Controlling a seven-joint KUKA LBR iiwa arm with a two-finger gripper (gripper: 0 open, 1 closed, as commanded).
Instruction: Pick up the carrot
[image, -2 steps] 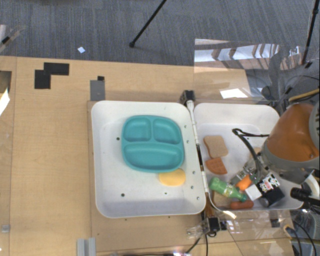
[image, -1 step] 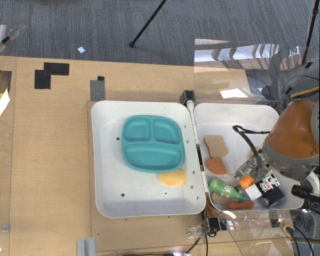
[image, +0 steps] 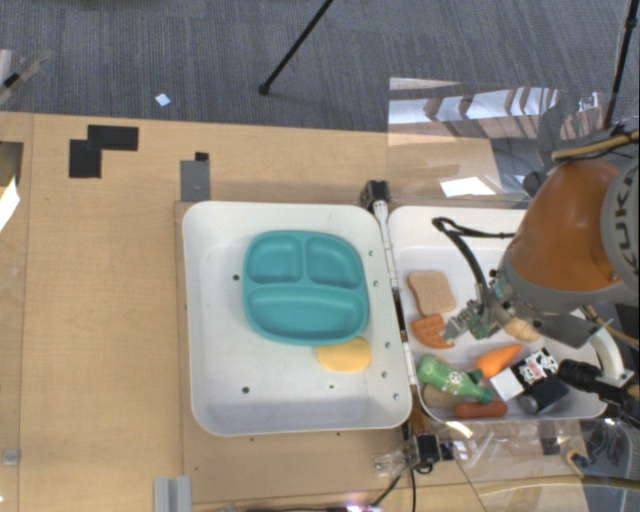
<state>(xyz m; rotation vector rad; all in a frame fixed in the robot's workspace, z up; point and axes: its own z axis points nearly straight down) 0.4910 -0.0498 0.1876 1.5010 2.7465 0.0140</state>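
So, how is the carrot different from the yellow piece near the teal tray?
The carrot is orange and elongated; the yellow piece is yellow, rounded and flat-looking. The carrot lies in the right bin, crowded among other toy foods under the arm; the yellow piece lies in the left bin, against the near edge of the teal tray. Both rest on a bin floor, neither held by the gripper.
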